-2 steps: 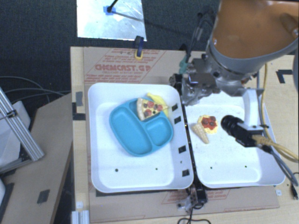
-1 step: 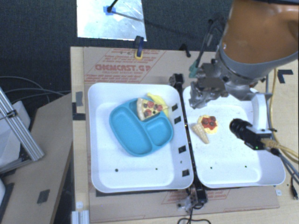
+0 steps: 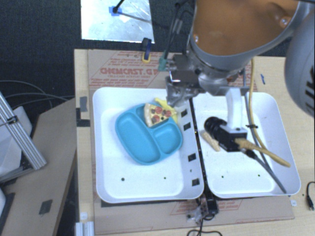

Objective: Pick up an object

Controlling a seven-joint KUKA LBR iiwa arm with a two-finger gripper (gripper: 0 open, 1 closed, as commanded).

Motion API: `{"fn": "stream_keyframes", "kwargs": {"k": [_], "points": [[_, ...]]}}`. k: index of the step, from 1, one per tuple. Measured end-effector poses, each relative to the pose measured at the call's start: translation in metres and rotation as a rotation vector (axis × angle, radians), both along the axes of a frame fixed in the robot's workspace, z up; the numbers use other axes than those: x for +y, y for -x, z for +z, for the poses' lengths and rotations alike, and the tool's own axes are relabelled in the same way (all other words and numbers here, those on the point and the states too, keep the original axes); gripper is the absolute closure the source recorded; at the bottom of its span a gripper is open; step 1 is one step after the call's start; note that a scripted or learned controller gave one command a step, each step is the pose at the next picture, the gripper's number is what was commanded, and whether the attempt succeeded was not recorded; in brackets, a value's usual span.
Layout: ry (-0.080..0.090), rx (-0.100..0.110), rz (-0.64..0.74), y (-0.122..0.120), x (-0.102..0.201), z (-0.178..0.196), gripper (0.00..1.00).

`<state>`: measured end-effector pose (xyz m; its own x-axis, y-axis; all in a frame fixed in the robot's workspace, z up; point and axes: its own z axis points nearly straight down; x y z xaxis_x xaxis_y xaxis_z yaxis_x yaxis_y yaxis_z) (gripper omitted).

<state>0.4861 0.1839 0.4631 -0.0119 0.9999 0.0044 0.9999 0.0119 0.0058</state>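
The thing nearest my pincer is a toy pizza slice (image 3: 158,114): a small wedge with a pale face, a yellow crust along its upper edge and round red spots of topping. It lies flat on the upper right part of a blue plate (image 3: 140,140), near that plate's rim. My arm (image 3: 236,28) reaches in from the right and high over the bench, its broad orange band and grey shell looming large at the top of the view, and the wrist points down towards the seam where the two bins meet. My pincer (image 3: 173,101) hangs at the slice's upper right corner, over the far right side of the left bin. I cannot tell how wide it stands, nor whether it touches the slice, and I see nothing held in it. The left bin (image 3: 113,181) is shallow and white and holds the blue plate, which is rounded, divided into compartments and lies at a slant in the middle of the bin, with the slice the only thing on it. The right bin (image 3: 236,181), just beside it and of the same make, holds a short tan stick (image 3: 209,140) lying near its left wall. Both bins rest on a sheet of printed cardboard (image 3: 123,70).
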Motion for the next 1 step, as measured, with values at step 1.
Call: {"fn": "stream_keyframes", "kwargs": {"k": [1], "points": [[0.003, 0.005, -0.004, -0.0344, 0.0531, -0.0248, 1.0]]}}
